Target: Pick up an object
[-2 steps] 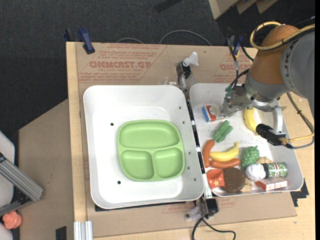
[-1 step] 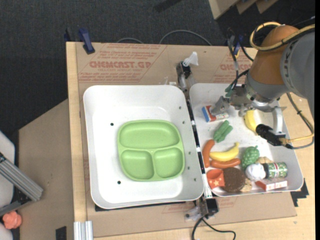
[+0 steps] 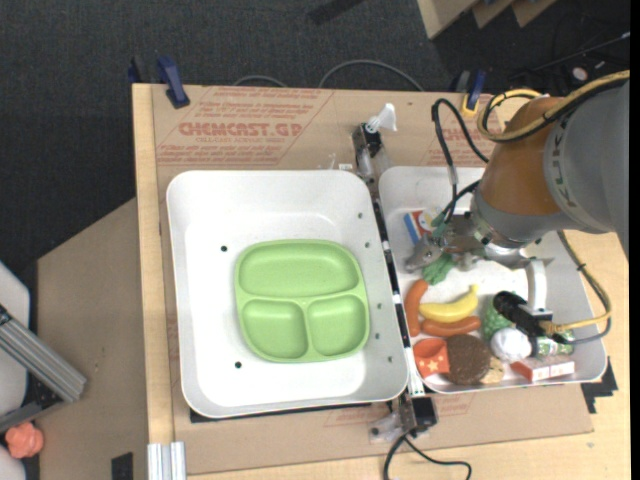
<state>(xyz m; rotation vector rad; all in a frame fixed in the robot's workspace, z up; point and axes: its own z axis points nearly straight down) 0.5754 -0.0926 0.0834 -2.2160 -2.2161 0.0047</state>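
banana (image 3: 449,305) just below jaws (image 3: 440,255), apart

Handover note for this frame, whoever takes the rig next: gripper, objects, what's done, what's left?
Gripper: low in the right bin, over the back of the toy pile; grip state unreadable.
Objects: banana, carrot, brown round item, all lying in the right bin. Green divided tray sits in the left bin.
Done: nothing visibly lifted.
Left: grasp one object and raise it.

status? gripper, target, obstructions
Gripper low in right bin, over green leafy item; fingers unreadable. Nothing seen held. Banana, carrot crowd close. Green tray in left bin.
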